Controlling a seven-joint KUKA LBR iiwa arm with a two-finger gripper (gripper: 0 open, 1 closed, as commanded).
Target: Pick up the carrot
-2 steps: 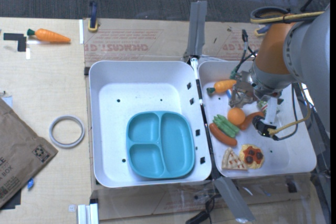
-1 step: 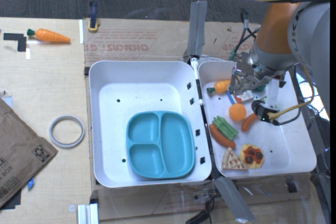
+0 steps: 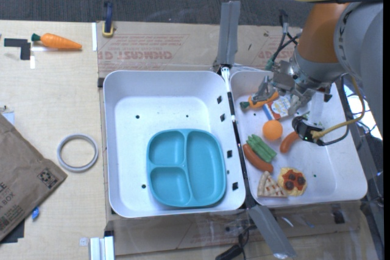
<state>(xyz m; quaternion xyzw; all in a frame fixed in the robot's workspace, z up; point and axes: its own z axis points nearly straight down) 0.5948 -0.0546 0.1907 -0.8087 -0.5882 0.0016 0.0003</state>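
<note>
Tool (image 3: 266, 93) fingers, seen from the overhead camera, hang at the far end of the right bin (image 3: 341, 189), and an orange carrot (image 3: 265, 101) with a green top appears to sit between them, tilted, its leafy end toward the bin's left wall; the fingers look closed on it, though the wrist hides part of the contact. Just below lie an orange ball (image 3: 272, 130), a green bean bundle (image 3: 261, 147), sausages and pizza slices. To do this step well, the arm should rise straight up, slowly, keeping the grip steady so the tapered carrot does not slide out. A teal tray (image 3: 186, 168) sits in the left bin (image 3: 122, 131).
</note>
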